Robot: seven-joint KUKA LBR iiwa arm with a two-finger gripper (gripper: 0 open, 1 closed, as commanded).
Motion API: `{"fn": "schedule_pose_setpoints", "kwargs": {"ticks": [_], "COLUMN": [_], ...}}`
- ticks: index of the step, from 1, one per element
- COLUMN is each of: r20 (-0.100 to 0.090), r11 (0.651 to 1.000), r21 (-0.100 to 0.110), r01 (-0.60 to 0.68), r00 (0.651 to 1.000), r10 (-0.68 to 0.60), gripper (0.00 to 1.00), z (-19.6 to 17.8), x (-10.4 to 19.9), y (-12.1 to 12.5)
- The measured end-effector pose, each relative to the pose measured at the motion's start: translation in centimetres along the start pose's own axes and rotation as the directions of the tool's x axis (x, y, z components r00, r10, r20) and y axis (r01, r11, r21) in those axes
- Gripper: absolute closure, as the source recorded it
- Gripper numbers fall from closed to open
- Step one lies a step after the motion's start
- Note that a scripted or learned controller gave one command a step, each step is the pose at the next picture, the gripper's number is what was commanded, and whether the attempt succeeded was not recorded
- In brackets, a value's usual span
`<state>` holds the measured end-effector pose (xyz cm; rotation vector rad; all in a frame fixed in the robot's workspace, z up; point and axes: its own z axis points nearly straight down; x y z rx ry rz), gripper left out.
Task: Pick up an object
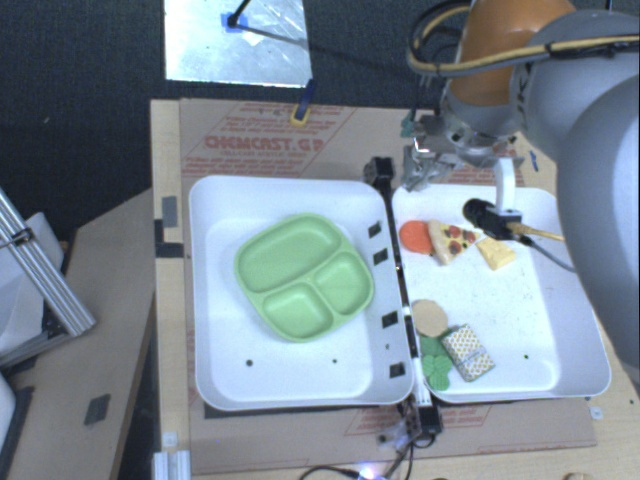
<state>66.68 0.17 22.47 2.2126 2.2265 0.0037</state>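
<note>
My gripper (422,171) hangs over the far left corner of the right bin (560,368), above the bin's rim, with nothing visibly held. Just in front of it lie a red disc (415,234), a toy pizza slice (452,240) and a yellow cheese wedge (497,254) in a row. Nearer the front of the same bin are a tan round cookie (430,317), green round pieces (435,364) and a small patterned box (468,353).
The left bin (215,358) holds a green divided plate (303,276). The grey arm with its orange band (505,28) fills the upper right. A shiny foil sheet (238,28) lies beyond the bins.
</note>
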Motion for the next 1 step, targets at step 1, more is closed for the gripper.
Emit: {"fn": "schedule_pose_setpoints", "kwargs": {"ticks": [1], "r20": [0.001], "r11": [1.000], "r21": [0.001], "r01": [-0.003], "r00": [1.000], "r10": [0.003], "gripper": [1.00], "z": [-1.04], "x": [-0.14], "y": [-0.85]}}
